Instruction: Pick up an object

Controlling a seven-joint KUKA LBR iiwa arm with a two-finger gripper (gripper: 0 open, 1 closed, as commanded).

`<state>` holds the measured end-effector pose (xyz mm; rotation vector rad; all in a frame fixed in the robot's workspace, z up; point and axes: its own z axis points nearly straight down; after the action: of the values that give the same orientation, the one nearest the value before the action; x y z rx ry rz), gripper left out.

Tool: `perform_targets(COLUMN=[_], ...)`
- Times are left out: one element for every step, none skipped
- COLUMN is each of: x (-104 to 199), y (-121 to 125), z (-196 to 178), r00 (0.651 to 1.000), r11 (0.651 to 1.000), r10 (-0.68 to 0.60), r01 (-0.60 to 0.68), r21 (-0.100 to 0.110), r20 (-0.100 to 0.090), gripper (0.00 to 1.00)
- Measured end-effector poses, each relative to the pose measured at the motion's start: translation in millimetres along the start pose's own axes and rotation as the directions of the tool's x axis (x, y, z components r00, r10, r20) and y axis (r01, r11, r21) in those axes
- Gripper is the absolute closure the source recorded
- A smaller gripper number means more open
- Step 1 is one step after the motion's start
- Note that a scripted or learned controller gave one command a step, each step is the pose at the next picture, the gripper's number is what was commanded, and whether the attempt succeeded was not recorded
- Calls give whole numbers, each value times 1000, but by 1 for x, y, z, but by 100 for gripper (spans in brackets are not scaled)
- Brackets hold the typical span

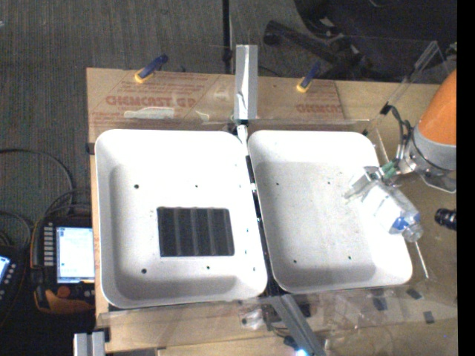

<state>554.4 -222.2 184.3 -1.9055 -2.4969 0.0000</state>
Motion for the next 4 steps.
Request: perform_targets(x=[37,97,97,146], y=[-38,-14,-12,21], z=[-16,-23,-32,-148], r00=[992,997,998,996], r11=[992,997,998,996], r10=[-126,71,69,92], r01=[126,-71,-69,-92], r21=[0,0,-1,-1], r20=[1,0,-1,2], gripper=[0,0,100,100])
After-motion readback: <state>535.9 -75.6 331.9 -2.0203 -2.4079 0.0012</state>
